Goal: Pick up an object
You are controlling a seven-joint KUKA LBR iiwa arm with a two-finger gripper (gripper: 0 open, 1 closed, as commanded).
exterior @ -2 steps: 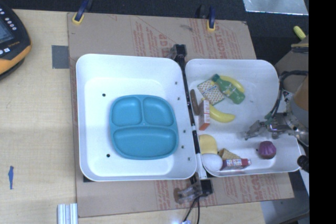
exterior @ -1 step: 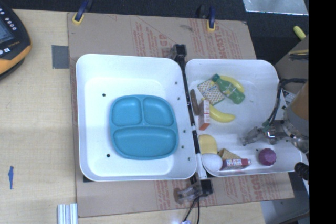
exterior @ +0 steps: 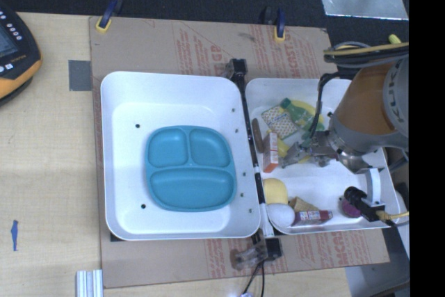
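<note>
Gripper (exterior: 301,151) low inside the right bin (exterior: 316,181), near its middle; spread of the jaws impossible to tell from this angle. Just left of it, a red-and-white carton (exterior: 271,151), touching or only beside the tip, hard to say which. Up and left, a checkered packet (exterior: 280,123), with a green piece (exterior: 286,105) and a yellow piece (exterior: 304,108) toward the far wall. Along the bin's left wall, a brown stick (exterior: 256,135). Near the front edge, apart from the gripper: a yellow ball (exterior: 275,189), a white egg shape (exterior: 281,215), a red-labelled tube (exterior: 313,217). In the left bin (exterior: 118,90), a blue divided plate (exterior: 190,167), lying flat at centre.
</note>
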